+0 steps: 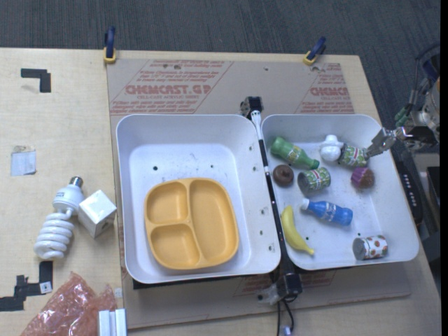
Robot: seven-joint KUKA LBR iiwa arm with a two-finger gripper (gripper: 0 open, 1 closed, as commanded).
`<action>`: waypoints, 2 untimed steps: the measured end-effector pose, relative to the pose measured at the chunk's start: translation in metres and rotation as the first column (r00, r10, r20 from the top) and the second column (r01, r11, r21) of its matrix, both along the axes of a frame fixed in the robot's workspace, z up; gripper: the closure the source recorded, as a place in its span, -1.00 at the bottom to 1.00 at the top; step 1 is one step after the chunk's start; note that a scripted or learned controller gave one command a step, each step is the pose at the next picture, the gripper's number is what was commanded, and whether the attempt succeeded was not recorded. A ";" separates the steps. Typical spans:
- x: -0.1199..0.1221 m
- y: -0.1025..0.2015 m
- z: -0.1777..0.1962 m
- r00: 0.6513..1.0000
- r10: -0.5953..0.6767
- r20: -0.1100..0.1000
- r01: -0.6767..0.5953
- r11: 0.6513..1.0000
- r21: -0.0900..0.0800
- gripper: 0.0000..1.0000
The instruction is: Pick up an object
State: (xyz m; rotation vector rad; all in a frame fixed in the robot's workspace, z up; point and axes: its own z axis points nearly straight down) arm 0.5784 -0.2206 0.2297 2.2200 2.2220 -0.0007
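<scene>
Can (369,247), banana (297,232) | right bin (402,187); tray (190,222) | left bin (129,187)

The tray (190,222) lies in the left bin (133,135); the banana (295,231) lies in the right bin (399,208).

The bench (63,131) bears two bins (183,142) at centre; a bulb (57,219), cube (96,211) and red bag (66,306) lie toward eight o'clock.

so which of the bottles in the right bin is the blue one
The blue bottle lying near the middle of the right bin, just above the banana. The other bottle, up near the bin's top left, is green.
</scene>
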 end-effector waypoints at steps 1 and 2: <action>0.019 0.003 -0.137 1.000 0.005 -0.005 -0.005 1.000 0.010 -1.00; 0.020 0.001 -0.126 1.000 0.006 0.000 -0.006 1.000 0.002 1.00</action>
